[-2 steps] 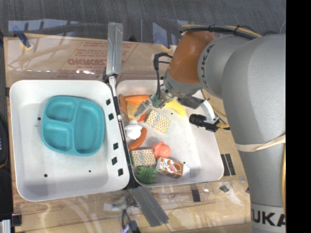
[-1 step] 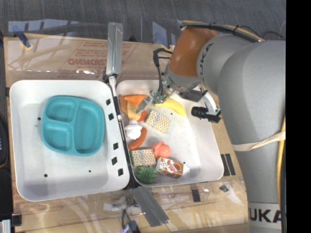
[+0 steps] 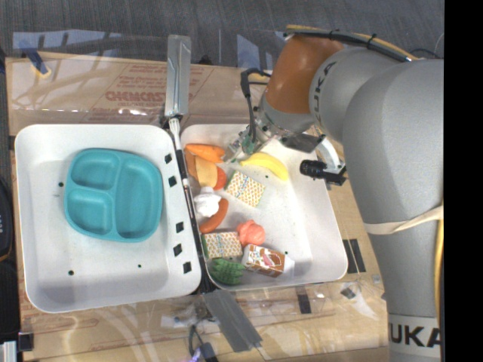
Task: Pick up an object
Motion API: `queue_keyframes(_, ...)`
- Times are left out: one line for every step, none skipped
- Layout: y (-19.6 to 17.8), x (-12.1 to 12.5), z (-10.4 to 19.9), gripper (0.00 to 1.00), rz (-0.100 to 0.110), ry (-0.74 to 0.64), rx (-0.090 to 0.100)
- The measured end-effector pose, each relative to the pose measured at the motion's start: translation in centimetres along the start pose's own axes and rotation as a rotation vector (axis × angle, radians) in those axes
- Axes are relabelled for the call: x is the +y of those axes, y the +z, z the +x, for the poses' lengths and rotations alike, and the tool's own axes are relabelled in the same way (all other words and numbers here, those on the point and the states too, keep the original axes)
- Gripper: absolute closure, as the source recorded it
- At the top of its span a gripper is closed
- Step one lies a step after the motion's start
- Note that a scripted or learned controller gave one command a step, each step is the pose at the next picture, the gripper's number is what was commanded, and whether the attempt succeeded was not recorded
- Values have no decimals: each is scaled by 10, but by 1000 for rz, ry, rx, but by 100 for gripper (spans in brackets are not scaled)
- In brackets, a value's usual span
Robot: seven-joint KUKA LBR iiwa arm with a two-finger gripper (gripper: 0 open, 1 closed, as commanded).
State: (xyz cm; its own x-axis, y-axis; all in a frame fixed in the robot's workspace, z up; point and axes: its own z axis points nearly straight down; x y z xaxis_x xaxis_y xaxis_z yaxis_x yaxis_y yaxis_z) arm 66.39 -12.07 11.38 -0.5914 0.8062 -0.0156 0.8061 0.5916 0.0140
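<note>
The tool [image 3: 247, 143], its grip state impossible to tell here, hangs over the right bin's [image 3: 321, 225] far end with the banana [image 3: 266, 164] just beside it, nearer the viewer, long axis slanting away rightward.

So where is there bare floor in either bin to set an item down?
Left bin: bare floor all around the teal tray, widest below it. Right bin: bare floor right of the banana and carton. Crowded along the right bin's left wall, carrot down to the green item.
</note>
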Motion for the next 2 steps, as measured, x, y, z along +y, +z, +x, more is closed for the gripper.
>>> queue_keyframes(21, -3, 11, 100, 14, -191, 18)
queue_keyframes(20, -21, 48, 100, 16, 196, 15)
